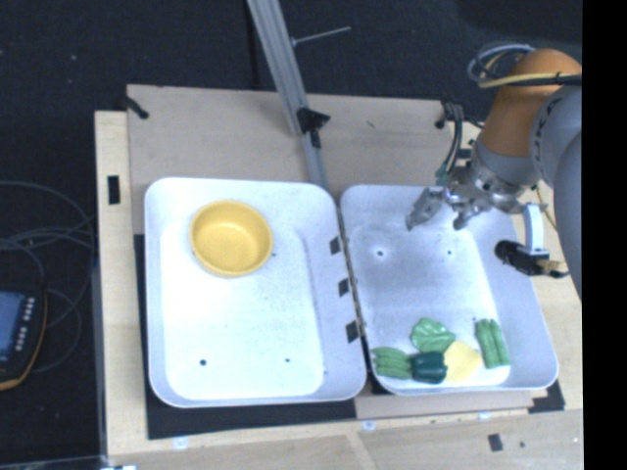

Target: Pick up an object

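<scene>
While the gripper (438,215) hangs spread and empty-handed over the right shallow white plastic bin (509,292), I judge approach underway; next, descend onto the green-and-yellow toy cluster (441,352).

A yellow bowl (231,237) sat upright in the left bin (176,360), toward its 11 o'clock corner. In the right bin (509,292), a cluster lay along the 6 o'clock edge: a green leafy piece (431,335), a green pod (391,362), a dark green block (428,367), a yellow piece (462,361) and a green ridged piece (492,343), mostly touching.
</scene>
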You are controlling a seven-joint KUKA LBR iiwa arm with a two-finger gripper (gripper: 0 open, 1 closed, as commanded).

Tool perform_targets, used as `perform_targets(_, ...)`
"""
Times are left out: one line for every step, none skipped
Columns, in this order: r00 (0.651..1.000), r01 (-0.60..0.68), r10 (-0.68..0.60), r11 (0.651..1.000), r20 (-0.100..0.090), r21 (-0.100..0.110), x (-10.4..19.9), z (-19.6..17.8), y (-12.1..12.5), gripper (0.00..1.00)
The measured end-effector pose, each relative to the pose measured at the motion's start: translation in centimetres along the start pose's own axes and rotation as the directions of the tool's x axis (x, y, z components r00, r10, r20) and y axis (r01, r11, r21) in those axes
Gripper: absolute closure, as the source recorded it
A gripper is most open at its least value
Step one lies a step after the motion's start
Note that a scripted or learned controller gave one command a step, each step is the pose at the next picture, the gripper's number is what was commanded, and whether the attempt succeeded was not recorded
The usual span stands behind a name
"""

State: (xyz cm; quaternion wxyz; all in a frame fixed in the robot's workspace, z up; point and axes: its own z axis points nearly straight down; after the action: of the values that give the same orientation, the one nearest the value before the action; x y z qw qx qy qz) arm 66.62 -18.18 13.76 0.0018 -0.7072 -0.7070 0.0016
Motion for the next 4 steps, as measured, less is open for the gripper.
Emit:
perform_targets(1.0, 0.0, 0.0, 1.0, 0.002, -0.007, -0.1, -1.5, 0.2, 1.0)
perform_targets(1.0, 0.0, 0.0, 1.0, 0.001, -0.011, -0.1, -7.8, 0.6, 1.0)
perform_targets(1.0, 0.0, 0.0, 1.0, 0.001, -0.01, -0.5, -12.3, 0.1, 1.0)
perform_targets(1.0, 0.0, 0.0, 1.0, 0.001, -0.009, -0.6, -15.8, 0.2, 1.0)
